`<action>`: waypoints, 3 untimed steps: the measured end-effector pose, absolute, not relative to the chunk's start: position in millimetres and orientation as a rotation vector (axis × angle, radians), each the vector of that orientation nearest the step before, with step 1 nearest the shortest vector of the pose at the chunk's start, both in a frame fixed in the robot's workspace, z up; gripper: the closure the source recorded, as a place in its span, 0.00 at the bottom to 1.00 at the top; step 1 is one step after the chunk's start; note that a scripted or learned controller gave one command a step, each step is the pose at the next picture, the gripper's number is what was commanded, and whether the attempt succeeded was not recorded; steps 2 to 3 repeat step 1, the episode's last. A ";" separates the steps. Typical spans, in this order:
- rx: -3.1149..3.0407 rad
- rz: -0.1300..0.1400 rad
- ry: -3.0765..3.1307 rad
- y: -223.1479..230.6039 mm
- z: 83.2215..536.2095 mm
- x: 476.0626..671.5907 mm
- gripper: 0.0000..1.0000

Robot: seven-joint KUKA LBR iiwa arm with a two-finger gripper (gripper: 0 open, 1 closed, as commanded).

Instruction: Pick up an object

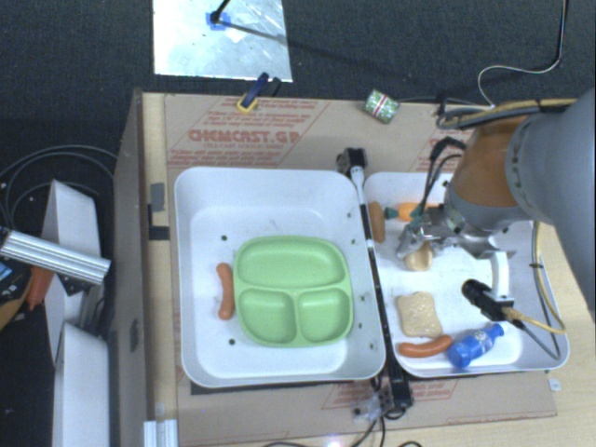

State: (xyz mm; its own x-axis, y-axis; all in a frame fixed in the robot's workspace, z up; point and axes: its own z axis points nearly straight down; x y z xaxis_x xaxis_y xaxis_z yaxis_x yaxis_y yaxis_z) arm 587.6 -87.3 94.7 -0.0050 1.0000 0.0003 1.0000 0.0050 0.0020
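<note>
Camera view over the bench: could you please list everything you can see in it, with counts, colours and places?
Shallow plastic bins: two, white, side by side on the bench.
Divided plastic plate: one, light green, three compartments, in the left bin.
Toy sausages: three, orange-brown; one left of the plate, one at the right bin's near edge, one at its far left.
Bread-like slice: one, tan, middle of the right bin.
Small bottle: one, blue, beside the near sausage.
Small round piece: one, beige, below the gripper.
Small can: one, green, on the cardboard behind the bins.
Arm: one, grey with orange band, from the right.
Gripper: one, metal, over the right bin.
</note>
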 end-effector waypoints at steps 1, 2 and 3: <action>2.217 0.004 2.225 -27.2 184.8 530.1 1.00; 2.217 0.004 2.225 -27.2 184.8 530.1 1.00; 2.217 0.004 2.225 -27.2 184.8 530.1 1.00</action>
